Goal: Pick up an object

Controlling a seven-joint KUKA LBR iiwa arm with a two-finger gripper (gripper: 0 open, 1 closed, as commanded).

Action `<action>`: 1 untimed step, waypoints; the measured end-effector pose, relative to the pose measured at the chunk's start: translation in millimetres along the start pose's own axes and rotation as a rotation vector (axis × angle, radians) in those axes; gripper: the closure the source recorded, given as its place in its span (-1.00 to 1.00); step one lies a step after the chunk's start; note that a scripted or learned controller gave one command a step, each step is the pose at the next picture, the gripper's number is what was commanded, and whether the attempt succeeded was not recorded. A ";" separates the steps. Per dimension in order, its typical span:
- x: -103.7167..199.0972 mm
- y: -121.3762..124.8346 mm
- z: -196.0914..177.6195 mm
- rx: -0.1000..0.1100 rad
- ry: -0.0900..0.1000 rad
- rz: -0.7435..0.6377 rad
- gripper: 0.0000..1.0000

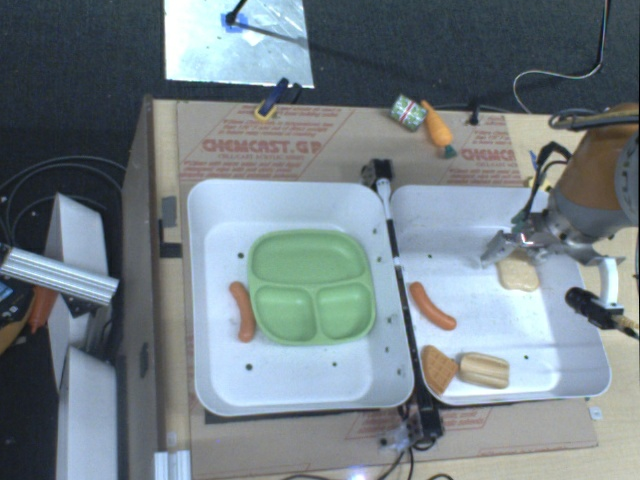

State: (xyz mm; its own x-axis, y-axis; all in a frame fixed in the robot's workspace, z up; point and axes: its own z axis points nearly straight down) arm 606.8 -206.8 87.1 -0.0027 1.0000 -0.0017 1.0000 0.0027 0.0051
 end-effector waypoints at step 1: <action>0.0 27.1 -105.5 -0.001 -0.001 -0.001 -1.00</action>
State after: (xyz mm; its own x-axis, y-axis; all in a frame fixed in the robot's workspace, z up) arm 633.4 -206.5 192.8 -0.0042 1.0000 -0.0027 1.0000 0.0042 0.0058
